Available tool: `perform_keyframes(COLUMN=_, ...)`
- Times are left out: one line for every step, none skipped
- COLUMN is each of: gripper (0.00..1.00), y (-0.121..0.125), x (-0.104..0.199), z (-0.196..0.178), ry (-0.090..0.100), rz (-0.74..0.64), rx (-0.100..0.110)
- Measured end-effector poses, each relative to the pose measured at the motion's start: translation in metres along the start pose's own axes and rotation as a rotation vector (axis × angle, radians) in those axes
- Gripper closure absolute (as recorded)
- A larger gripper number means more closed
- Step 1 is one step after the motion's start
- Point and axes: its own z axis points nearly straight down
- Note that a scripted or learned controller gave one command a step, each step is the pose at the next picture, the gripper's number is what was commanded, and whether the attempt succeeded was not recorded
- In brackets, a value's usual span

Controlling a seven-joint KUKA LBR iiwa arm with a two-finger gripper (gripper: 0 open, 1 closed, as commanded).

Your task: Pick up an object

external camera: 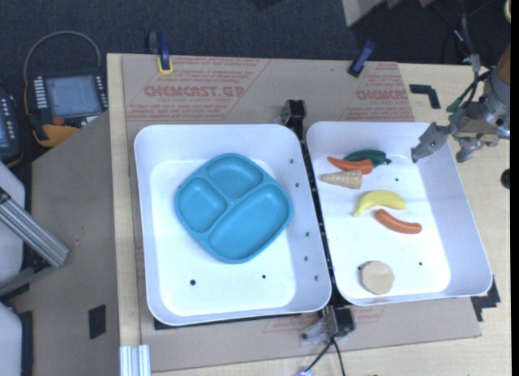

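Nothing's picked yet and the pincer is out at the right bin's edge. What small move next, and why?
Probably shift the pincer left over the right bin, toward the hot dog. The pincer sits at the bin's upper right rim with nothing between its fingers, while the hot dog lies apart from the banana, so it looks like the easiest pick.

Right bin holds banana (pixel 379 201), sausage (pixel 398 222), carrot (pixel 349 164), cone (pixel 341 178), round cookie (pixel 376 277)
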Motion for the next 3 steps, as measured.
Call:
perform_keyframes(gripper=0.0, y=0.003, x=0.001, z=-0.007, ry=-0.003, rz=-0.003, rx=-0.013)
perform_keyframes(gripper=0.0, y=0.003, x=-0.001, z=0.035, ry=-0.001, rz=-0.003, rx=-0.007)
perform_keyframes(gripper=0.0, y=0.004, x=-0.002, z=0.099, ry=0.0, rz=-0.003, rx=-0.005)
